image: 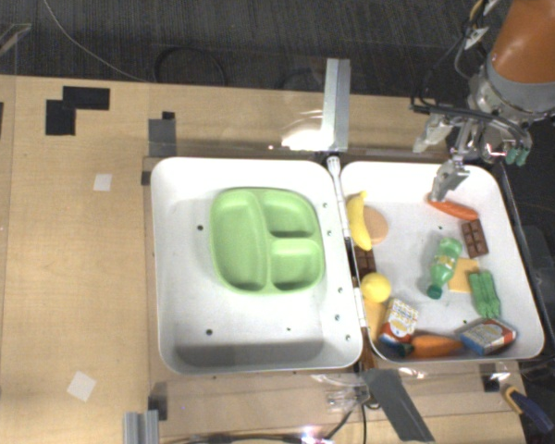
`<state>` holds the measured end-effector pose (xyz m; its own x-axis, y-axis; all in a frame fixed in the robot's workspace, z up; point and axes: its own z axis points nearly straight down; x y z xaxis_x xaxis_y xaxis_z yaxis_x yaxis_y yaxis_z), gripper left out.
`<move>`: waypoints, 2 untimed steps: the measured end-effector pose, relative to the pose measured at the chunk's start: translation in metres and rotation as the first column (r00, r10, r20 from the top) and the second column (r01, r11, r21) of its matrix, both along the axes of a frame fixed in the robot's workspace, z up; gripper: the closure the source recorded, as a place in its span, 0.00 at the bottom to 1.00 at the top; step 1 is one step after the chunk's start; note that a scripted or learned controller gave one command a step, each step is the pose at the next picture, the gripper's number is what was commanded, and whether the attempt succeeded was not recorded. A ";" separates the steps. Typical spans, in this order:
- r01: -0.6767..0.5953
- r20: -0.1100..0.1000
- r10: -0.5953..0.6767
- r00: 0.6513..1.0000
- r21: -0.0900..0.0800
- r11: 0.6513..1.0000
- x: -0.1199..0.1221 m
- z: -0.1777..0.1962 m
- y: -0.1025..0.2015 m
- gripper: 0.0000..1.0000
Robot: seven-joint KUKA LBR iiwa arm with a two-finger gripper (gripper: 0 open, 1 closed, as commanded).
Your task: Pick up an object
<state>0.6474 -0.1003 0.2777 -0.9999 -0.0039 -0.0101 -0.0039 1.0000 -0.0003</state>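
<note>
My gripper hangs over the far side of the right bin, just above the left end of an orange carrot and apart from it. Nothing shows in its grasp. Several toy foods lie in this bin: a banana beside a tan round piece, a brown chocolate bar, a green bottle on a yellow wedge, a green ridged piece, a lemon, a small carton, a second carrot and a blue tin.
The left bin holds a green divided plate. A metal post stands behind the seam between the bins. The arm's orange band sits at the upper right, with cables around it.
</note>
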 end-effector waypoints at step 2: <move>0.172 0.002 -0.172 0.985 0.001 0.985 -0.097 -0.182 -0.012 0.00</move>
<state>0.5505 -0.1123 0.0955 -0.9857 0.1678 -0.0122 0.1678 0.9858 0.0010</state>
